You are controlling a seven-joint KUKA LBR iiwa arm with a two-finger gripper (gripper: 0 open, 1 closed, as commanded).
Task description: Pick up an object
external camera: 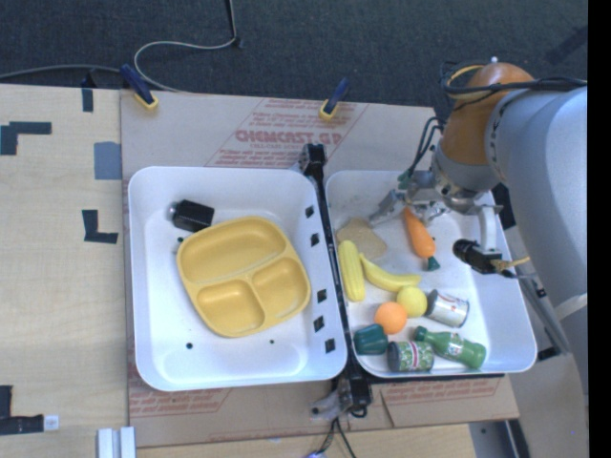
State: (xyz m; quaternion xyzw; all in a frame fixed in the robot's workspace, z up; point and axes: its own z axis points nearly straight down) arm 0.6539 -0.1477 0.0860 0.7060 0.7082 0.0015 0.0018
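camera view, looking down at a slant on a bench (57, 256) bearing two shallow white plastic bins side by side. the left white bin (153, 351) holds a yellow three-compartment plastic tray (243, 275) and, near its upper left corner, a small black block (193, 215). the right white bin (506, 337) holds the toy food: an orange plastic carrot (418, 237) with a green tip, a yellow corn cob (350, 270), a yellow banana (387, 277), a small yellow ball (411, 301), an orange ball (390, 317), a silver can (447, 307), a dark green tin (372, 340), a green jar with a red label (410, 356), a green bottle (453, 347) and a flat tan slice (360, 239).

the grey arm with its orange band reaches in from the right, and the gripper (417, 203) sits low over the upper part of the right bin, just above the thick end of the carrot. i cannot tell how the gripper is set, since the metal parts blur together. nothing is visibly gripped.

the carrot looks like the likely target. it lies apart from the other toys, slanting down and to the right. to grasp it well, the gripper should probably straddle the carrot across its width near the thick end, descend until nearly at the bin floor, close firmly, then lift straight up. a grip too near the narrow tip could slip off.
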